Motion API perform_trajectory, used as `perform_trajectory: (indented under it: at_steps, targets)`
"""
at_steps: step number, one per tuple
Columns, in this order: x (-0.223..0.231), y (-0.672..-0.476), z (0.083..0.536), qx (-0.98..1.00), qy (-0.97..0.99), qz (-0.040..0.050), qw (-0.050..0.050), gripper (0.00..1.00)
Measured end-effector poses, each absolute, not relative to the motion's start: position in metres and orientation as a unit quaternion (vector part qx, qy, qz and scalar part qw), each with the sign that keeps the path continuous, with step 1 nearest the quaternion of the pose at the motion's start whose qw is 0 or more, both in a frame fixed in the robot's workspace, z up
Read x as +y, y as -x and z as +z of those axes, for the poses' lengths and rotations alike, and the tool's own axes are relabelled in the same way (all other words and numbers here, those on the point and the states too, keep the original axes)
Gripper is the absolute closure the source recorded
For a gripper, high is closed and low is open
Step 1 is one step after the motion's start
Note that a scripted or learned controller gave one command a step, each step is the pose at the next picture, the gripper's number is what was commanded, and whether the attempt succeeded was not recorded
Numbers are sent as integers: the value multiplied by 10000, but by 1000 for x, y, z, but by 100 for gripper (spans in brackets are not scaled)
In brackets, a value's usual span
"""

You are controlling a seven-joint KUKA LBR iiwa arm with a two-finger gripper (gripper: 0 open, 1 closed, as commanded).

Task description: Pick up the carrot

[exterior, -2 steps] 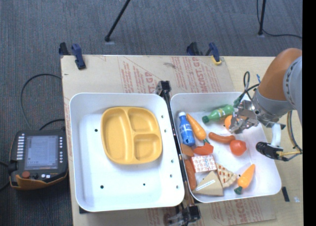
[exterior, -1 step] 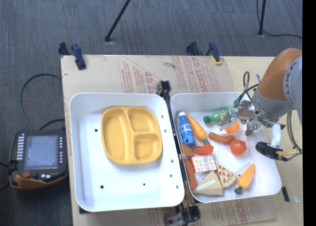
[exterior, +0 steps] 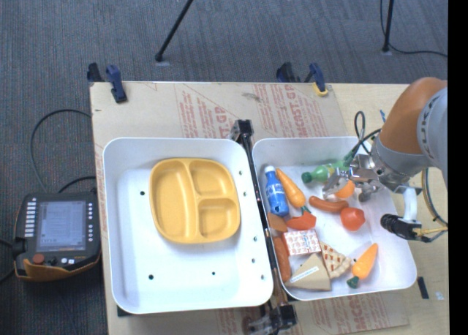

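Observation:
Two orange carrots lie in the right bin. One carrot lies slanted beside the blue bottle, near the bin's left wall. The other carrot, with a green top, lies at the front right. My gripper hangs low over the bin's back right part, just above a small orange piece. It is well right of the first carrot and behind the second one. I see nothing clearly held in it.
Crowded around the carrots are a green item, a sausage, a red tomato, a red pepper, a printed box and a sandwich wedge. The left bin holds a yellow divided plate.

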State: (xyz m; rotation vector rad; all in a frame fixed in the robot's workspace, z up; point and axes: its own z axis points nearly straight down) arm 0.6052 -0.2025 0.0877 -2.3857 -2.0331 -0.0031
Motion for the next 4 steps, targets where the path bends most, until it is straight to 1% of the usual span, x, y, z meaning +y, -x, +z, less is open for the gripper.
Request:
perform_trajectory:
  at_steps: [1, 2, 3, 4]
  targets:
    - [-203, -605, 98, -6492, 7606, -1, 22, 100]
    - [-158, -598, 211, -6041, 7969, -13, -9, 100]
    - [-158, -597, 209, -6042, 7969, 4, 7, 0]
    - [-92, -599, 92, -5487, 8360, -30, -23, 0]
